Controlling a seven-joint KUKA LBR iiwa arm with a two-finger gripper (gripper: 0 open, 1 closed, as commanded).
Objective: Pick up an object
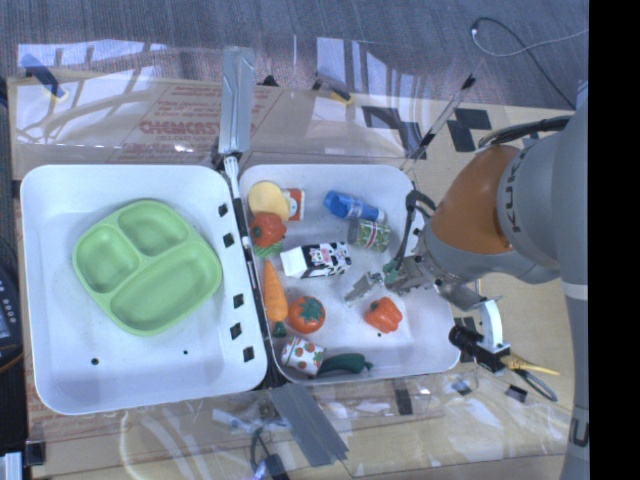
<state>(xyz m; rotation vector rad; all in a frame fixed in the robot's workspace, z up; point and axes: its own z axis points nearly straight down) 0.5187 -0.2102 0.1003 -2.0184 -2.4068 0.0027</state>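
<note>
fingers: the gripper reaches into the right bin from the right, low over its floor; the fingers look slightly apart with nothing seen between them, though they are small and hard to read.
arm: grey, with its orange band above the wrist, leaning over the right wall of the right bin.
nearest row: a green pepper lies along the near wall, just beside a small patterned can on its left.
next row: an orange pepper sits just near of the fingertips, apart from them; a tomato lies left of it.
left wall: a carrot lies along the wall between the two bins.
middle: a small milk carton lies on its side, left of the fingertips and not touching them.
further back: a red tomato by the dividing wall, and a green-labelled can on its side toward the arm.
far row: a yellow fruit with a small red can touching it, and a blue bottle on its side.
left bin: the left bin holds a green divided plate with three compartments.
</note>
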